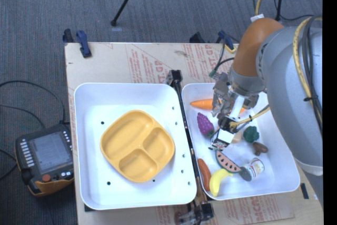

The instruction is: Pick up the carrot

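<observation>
the gripper [224, 112] hangs over the right-hand bin [276, 179], just beside the carrot [201, 104]. whether it is apart or together, i cannot tell.

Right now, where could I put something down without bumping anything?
The left bin has bare floor all round the yellow plate, widest at the corners. The right bin is crowded: carrot, grapes, banana, gripper.

The grey arm [297, 87] reaches in from the right, orange band [257, 49] uppermost, wrist bent downward; the gripper [222, 112] hangs over the upper left of the right bin [281, 168]
</observation>
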Robot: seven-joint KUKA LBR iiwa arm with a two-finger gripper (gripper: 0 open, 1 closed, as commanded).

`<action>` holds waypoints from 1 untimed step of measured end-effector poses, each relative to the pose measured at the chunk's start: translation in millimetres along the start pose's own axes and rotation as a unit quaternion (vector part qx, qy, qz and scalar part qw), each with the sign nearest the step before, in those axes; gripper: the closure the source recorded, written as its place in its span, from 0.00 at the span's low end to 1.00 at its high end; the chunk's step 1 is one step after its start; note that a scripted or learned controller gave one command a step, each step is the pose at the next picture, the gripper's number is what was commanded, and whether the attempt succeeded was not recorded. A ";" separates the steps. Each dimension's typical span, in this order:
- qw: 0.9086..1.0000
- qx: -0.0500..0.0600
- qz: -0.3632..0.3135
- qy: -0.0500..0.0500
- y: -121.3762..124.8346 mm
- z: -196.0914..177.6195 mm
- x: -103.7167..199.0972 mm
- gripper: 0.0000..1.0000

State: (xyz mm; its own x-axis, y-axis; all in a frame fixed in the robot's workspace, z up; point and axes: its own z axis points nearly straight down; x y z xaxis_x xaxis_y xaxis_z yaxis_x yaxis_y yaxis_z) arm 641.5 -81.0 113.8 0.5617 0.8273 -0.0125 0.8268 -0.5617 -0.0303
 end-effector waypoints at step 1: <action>1.000 0.000 -0.001 -0.001 -0.2 0.5 0.0 0.00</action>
State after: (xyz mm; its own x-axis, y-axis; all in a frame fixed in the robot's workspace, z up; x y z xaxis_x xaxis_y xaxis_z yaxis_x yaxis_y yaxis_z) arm 641.3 -80.9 113.3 0.5605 0.8280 -0.0135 0.8275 -0.5606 -0.0309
